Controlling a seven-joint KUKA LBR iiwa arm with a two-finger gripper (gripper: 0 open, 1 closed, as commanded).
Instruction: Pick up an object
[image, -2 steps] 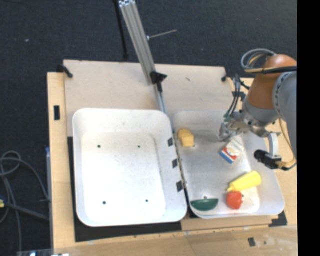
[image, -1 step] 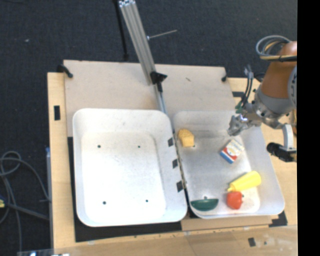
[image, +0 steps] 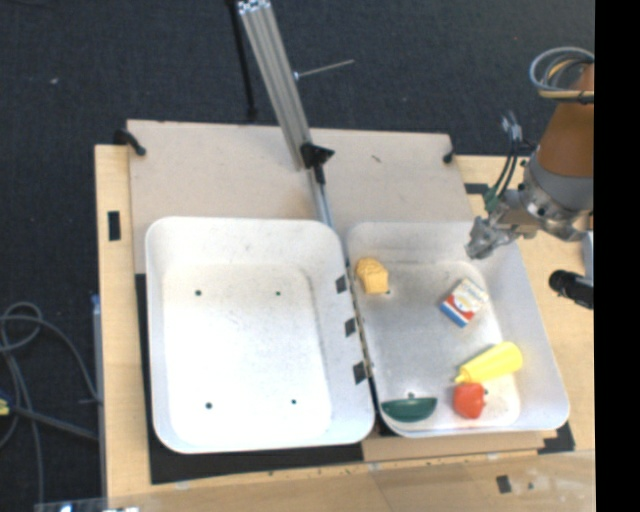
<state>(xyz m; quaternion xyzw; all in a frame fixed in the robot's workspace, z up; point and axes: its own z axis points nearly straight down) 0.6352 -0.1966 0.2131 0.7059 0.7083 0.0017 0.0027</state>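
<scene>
From the right edge the grey arm (image: 560, 165), orange band uppermost, leans in and down, its hand (image: 483, 243) poised over the far right corner of the right bin (image: 420, 245); whether the hand is spread or pressed together cannot be told, and nothing shows in it. In that bin lie a small white carton (image: 462, 302) with red and blue print too small to read, a yellow block (image: 372, 276), a yellow bottle (image: 491, 362), a red lump (image: 470, 399) and a dark green bowl (image: 410, 407). The left bin (image: 250, 335) sits alongside on the surface (image: 115, 300).
</scene>
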